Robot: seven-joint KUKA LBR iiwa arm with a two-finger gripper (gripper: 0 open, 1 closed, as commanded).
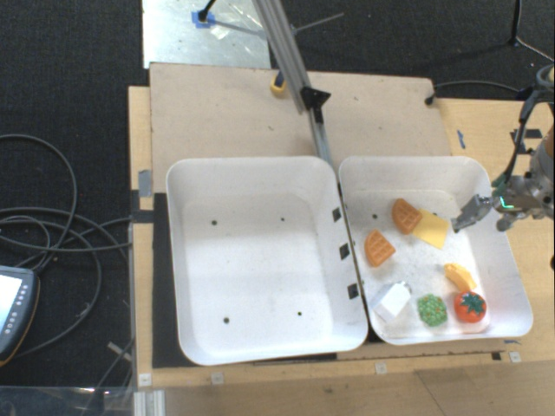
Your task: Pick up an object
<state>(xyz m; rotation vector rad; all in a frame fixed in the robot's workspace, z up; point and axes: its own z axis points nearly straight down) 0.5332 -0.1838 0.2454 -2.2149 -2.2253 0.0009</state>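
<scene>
1. Hovering over the right bin (499,258) at its right side, the pincer (487,212) has two dark fingers spread apart with nothing between them, so it is open and empty.
2. All the candidate objects lie left of and below the pincer, loose on the bin floor, probably scattered so any one can be taken.
3. Nearest is the yellow wedge (431,229), just left of the pincer, touching the orange piece (405,215).
4. Farther below sit the tomato (470,307), the green lump (431,309) and the white block (392,301).
5. Well to the left, the other bin (186,232) likely serves as a drop place.
</scene>
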